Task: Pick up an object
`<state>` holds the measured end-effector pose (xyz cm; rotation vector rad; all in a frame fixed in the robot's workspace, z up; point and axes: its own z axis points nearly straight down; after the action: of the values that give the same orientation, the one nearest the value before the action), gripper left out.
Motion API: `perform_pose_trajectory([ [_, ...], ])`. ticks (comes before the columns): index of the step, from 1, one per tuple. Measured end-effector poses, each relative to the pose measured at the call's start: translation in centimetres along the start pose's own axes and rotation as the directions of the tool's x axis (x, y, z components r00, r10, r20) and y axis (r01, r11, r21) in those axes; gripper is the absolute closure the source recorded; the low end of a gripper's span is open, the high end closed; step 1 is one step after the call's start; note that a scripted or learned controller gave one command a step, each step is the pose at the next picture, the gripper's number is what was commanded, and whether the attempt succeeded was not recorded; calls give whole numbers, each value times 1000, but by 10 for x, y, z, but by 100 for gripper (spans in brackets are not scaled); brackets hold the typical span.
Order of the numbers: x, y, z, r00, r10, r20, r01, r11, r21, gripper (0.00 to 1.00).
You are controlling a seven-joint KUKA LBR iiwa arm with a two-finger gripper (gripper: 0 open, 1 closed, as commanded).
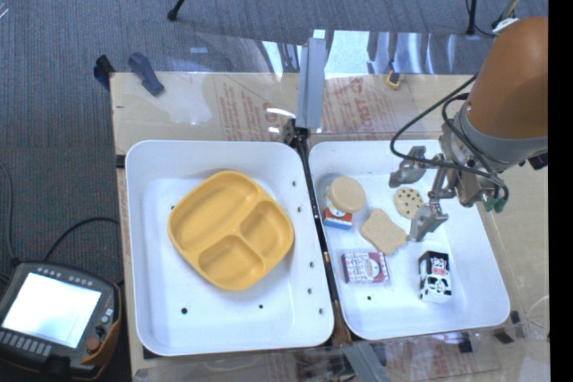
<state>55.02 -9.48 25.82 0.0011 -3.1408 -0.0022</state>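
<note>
Hovering at the frame's right-centre above the right bin (501, 282), the gripper (428, 212) hangs with fingers spread and nothing between them. From the left: a yellow divided plate (231, 230) lies in the left bin (143, 192). In the right bin lie a round sandwich (346, 193), a red carton (365, 267), a toast slice (382, 231), a cookie (407, 202) and a cow-print carton (435, 275); the gripper tip sits just right of the toast.

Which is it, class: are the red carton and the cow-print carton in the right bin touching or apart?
Apart. The camera view shows bare white bin floor between the red carton and the cow-print carton.
</note>
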Motion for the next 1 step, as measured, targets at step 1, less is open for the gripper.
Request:
perform_pose_trajectory([
  [1, 32, -17, 156, 984, -176, -11, 176, 984, -5, 0],
])
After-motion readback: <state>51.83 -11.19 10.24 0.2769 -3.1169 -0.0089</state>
